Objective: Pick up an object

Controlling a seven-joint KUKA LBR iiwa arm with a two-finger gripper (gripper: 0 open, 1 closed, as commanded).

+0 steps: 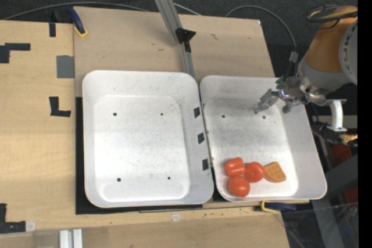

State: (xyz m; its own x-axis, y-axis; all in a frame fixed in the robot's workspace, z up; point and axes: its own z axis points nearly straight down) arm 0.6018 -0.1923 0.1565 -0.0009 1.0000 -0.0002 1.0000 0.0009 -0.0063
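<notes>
Across the middle of the view the wooden worktop [35, 142] carries two shallow white bins side by side, and it is the largest thing here. The left bin [142, 136] sits at the centre, its floor bare apart from fine dark speckles and four small holes. The right bin [256, 130] lies just beside it toward 3 o'clock, their rims touching or nearly so along the shared edge.

The arm [331, 55] enters from 3 o'clock, its orange band bulging above the grey wrist, and bends down over the upper right rim of the right bin. Its end effector [268, 101] points toward 9 o'clock and hangs low over the bin's upper floor; whether its two fingers are apart or together I cannot tell at this size, and nothing shows between them.

A grey metal pole [165, 3] slants from 12 o'clock down to the gap between the bins.

At the 6 o'clock end of the right bin, well apart from the end effector, lie three red tomato-like pieces [241, 174] bunched together and touching, with an orange wedge [275, 172] just beside them toward 3 o'clock.

No readable writing or brand shows anywhere.
</notes>
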